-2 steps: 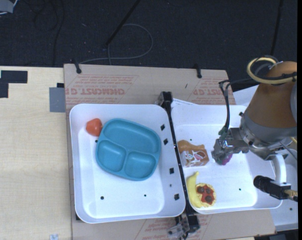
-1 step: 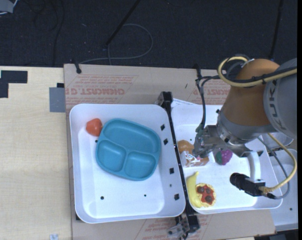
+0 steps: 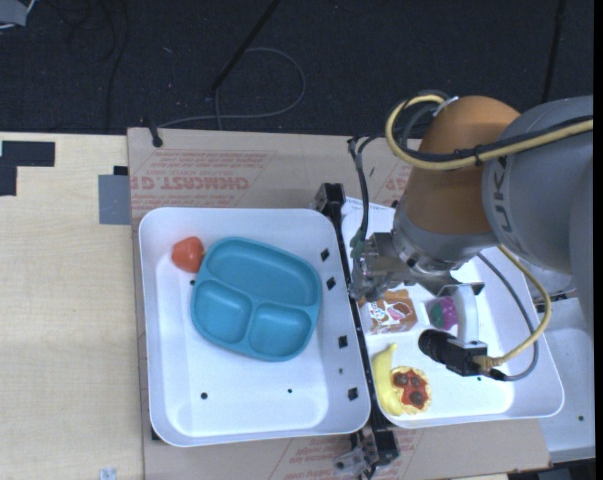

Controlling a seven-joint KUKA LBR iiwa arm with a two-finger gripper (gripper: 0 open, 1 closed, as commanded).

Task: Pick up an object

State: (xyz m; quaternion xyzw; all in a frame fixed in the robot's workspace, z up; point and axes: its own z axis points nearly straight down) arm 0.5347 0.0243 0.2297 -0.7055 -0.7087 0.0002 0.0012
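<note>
I've got the arm (image 3: 461, 183) low over the right bin (image 3: 541, 393), claw (image 3: 381, 273) hidden so I can't tell its grip, card (image 3: 391, 313) lying just at its six o'clock.

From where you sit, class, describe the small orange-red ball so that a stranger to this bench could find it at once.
Start at the left white bin, the one that holds the big blue divided tray. Go to that bin's far left corner: the orange-red ball sits there, right beside the tray's upper left rim. It is the only round, warm-coloured thing in that bin; the other small items lie in the right bin.
</note>
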